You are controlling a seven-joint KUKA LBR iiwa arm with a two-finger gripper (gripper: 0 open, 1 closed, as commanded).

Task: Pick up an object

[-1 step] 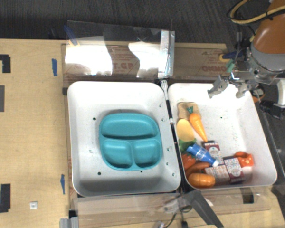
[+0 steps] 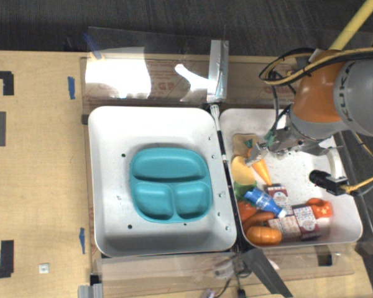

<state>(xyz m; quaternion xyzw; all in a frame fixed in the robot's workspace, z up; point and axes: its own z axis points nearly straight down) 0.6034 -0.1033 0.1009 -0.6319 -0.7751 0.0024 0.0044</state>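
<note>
My pincer [image 2: 265,146] was down inside the right bin [image 2: 348,225], near its upper left quarter, with my grey arm and its orange band [image 2: 317,98] reaching in from the right. I could not tell from this angle whether it was wide, narrow, or closed on anything; nothing could be confirmed as held. The tips sat just beside a brownish item [image 2: 244,143] at the bin's upper left and just above an orange carrot-shaped piece [image 2: 261,169].

Directly below lay the candidate objects, crowded along the bin's left side and lower edge:
- 1 yellow piece [image 2: 241,169], touching the carrot-shaped piece.
- 1 blue item [image 2: 261,201] lying at a slant below it.
- 1 small red-and-white carton [image 2: 277,195] just beside the blue item.
- 1 orange rounded object [image 2: 263,234] at the lower edge.
- 1 bottle with a red cap and white label [image 2: 304,217] on its side, to the right of the pile.

A black fitting [image 2: 326,180] on my arm hung over the bin's right half, with yellow cable trailing from it.

The left bin [image 2: 112,135] stood alongside, touching the right one at the shared edge. It held 1 teal divided tray [image 2: 171,185] with 3 compartments, lying flat near its centre.
</note>
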